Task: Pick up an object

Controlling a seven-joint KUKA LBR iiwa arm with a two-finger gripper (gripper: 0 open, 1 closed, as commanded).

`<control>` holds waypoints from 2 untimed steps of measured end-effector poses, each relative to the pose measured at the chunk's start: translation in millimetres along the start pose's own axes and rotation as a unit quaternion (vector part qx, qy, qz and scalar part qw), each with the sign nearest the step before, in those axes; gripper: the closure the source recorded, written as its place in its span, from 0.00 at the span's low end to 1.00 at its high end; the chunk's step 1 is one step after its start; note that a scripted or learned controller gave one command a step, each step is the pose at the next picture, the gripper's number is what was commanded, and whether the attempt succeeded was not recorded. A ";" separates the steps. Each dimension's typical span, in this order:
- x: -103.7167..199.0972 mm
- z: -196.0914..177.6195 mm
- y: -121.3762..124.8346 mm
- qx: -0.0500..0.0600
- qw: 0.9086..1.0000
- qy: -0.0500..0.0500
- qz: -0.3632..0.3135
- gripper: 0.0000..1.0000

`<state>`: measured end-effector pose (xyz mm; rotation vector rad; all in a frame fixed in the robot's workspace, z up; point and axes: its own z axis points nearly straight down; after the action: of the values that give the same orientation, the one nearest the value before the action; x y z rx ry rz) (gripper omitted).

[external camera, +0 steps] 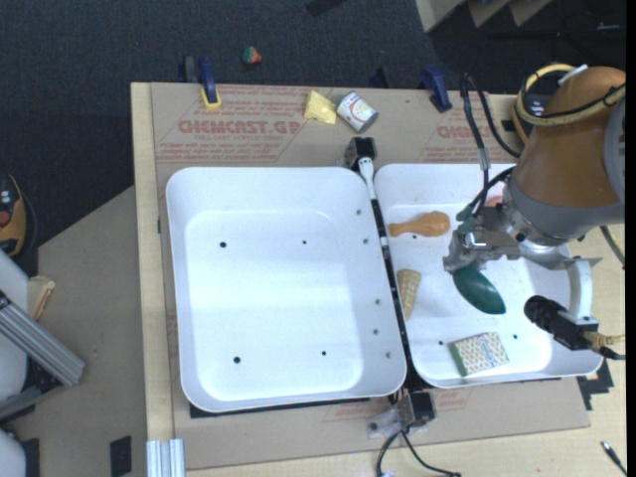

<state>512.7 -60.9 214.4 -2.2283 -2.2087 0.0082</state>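
My gripper (467, 254) hangs over the middle of the right bin (437, 182), reaching in from the right. A dark green teardrop-shaped object (480, 289) lies directly under and just in front of it, touching or nearly touching; I cannot tell whether it is gripped. A tan drumstick-shaped piece (421, 227) lies to the gripper's left, towards the back. A beige cone (408, 288) rests near the bin's left wall. A patterned flat packet (479, 353) sits at the front of the bin.
The left bin (199, 266) stands beside the right one, with a black divider (383, 256) between them. Behind the bins, on the brown board, lie a yellow piece (320, 108) and a small white box (357, 111). Blue clamps (208, 79) hold the board's back edge.
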 end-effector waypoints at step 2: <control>15.9 -2.6 -31.0 -0.002 1.000 0.001 -0.004 1.00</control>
<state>481.9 -44.7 217.3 -2.2203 -2.2177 0.0020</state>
